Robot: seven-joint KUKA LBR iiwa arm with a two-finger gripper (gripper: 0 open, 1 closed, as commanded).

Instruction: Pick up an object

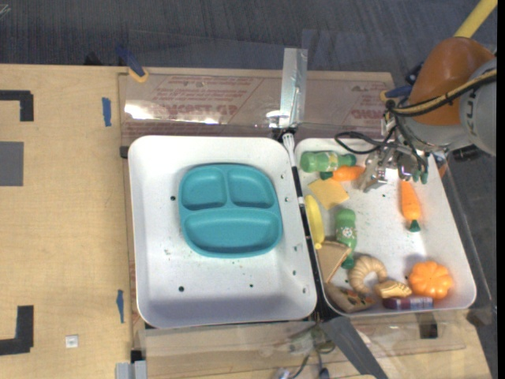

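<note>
Hanging over the far end of the right bin (461, 267), the pincer (377, 172) points down and toward the left, its metal fingers too small and blurred here for me to tell whether they are apart or together, and nothing can be made out between them. The toys nearest it are a small orange piece (345, 174) just to its left and a carrot (409, 204), tapered and smooth with a green tip, just to its right and nearer the camera. Further left lies a green bottle (319, 162) on its side against the bin's far left corner. Below the pincer sit a pale yellow wedge (327, 193), a green can (346, 227) with a light label, and a banana (314, 219) along the left wall. Well nearer the camera are a curled tan croissant (368, 272), a ribbed orange pumpkin (430, 279) and a brown slice (333, 253). The arm (454, 77) comes in from the right, its orange band rounded and glossy, black cables looping down to the wrist. Well to the left, the other white bin (150, 235) holds a smooth teal plate (229, 209) with three compartments
</note>
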